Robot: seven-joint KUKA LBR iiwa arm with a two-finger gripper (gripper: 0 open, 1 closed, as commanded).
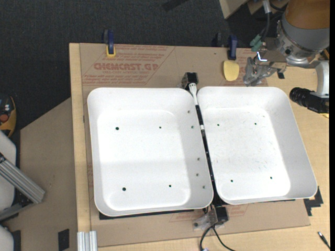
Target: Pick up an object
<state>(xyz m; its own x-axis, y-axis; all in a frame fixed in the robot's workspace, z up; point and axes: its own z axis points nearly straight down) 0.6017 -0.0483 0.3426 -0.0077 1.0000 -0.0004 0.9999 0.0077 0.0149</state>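
Two white bins (99,156) on brown board (131,61), dark floor (52,14)

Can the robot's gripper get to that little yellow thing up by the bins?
Probably yes. The gripper hovers just right of the yellow thing, which lies on the board outside the bins, with nothing between them.

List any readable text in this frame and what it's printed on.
"CHEMCAST GP" in red, with a smaller red line under it too blurred to read: on the brown board beneath the two white bins, near its far edge.
I can read no other text.
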